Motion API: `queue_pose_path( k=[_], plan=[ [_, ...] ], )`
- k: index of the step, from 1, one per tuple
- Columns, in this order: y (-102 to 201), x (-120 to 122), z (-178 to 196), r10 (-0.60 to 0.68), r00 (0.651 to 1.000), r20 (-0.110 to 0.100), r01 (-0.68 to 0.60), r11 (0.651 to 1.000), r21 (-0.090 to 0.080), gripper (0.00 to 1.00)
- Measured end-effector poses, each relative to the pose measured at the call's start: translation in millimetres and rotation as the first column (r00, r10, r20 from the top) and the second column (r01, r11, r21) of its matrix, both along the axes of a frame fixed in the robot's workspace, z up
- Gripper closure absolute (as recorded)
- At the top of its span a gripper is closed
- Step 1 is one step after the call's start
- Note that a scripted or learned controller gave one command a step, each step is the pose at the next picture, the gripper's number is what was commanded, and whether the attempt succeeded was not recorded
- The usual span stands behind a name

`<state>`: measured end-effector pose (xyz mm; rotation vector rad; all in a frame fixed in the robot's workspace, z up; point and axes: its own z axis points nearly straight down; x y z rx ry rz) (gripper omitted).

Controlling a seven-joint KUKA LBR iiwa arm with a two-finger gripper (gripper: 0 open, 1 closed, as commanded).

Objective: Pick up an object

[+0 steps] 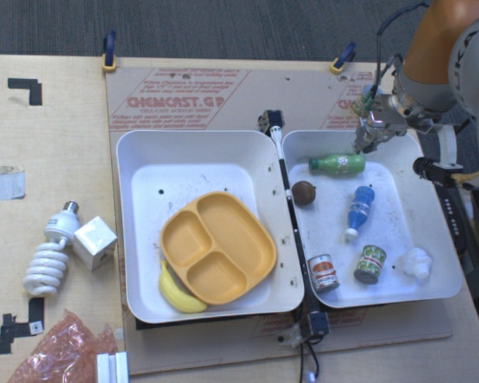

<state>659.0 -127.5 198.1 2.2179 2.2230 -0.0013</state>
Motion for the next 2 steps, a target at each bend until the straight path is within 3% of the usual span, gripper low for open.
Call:
queue_pose_path(
  k=[1,2],
  plan=[
    [24.8,-77.9,-105.9,-0.004,1.0,-0.001,0.004,1.0,0.001,0.0],
    [-13.8,-44.5,20.6,-0.002,1.0,0.0,0.002,1.0,0.0,0.0]
  ],
)
